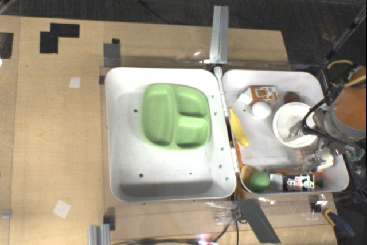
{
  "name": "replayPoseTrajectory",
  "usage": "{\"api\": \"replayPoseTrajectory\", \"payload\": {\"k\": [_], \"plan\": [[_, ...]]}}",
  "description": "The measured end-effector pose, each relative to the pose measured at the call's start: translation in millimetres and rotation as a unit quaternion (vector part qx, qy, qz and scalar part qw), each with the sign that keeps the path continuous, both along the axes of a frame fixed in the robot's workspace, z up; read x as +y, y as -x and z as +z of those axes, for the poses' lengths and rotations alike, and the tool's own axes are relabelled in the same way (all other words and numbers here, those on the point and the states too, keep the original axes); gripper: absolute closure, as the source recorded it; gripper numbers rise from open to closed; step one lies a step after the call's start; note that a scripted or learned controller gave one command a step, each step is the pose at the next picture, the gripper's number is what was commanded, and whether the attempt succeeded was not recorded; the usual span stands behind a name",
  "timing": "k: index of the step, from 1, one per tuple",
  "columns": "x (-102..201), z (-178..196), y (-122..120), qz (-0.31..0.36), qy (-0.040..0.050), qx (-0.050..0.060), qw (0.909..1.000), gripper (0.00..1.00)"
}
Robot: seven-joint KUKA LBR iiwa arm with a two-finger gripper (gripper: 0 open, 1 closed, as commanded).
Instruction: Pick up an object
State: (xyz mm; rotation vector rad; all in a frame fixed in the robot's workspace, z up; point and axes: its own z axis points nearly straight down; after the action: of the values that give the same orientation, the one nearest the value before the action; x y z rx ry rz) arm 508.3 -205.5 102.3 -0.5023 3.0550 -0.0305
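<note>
Wooden bench (pixel 51 123), two white bins side by side, arm entering at 3 o'clock; dark floor along 12 o'clock.

Left bin (pixel 126 169) holds a green divided tray (pixel 174 115), roughly centred, nudged toward 12; right bin (pixel 275 80) is crowded: white bowl (pixel 289 121) near centre-right, white ball (pixel 261 109) just at its 9 o'clock, small brown-and-white carton (pixel 262 92) at 11, dark round object (pixel 292 97) at 12, yellow banana (pixel 238 129) along the bin's 9 o'clock wall, green ball (pixel 259 181) at 7, dark printed tube (pixel 299 182) lying along the 6 o'clock wall; gripper (pixel 307 140) sits at the bowl's 4 o'clock edge, over the bin's 4 o'clock area; cannot tell pincer state, too cluttered and blurred; nothing seen clamped; orange band (pixel 351 112) above the wrist at 3.
</note>
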Motion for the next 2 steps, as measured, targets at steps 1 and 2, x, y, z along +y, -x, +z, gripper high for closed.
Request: {"api": "replayPoseTrajectory", "payload": {"k": [1, 2], "plan": [[11, 5, 0, 0.281, -0.0042, 0.018, 0.9595, 0.00], [71, -10, -30, 0.348, 0.0071, 0.016, 0.9373, 0.00]]}}
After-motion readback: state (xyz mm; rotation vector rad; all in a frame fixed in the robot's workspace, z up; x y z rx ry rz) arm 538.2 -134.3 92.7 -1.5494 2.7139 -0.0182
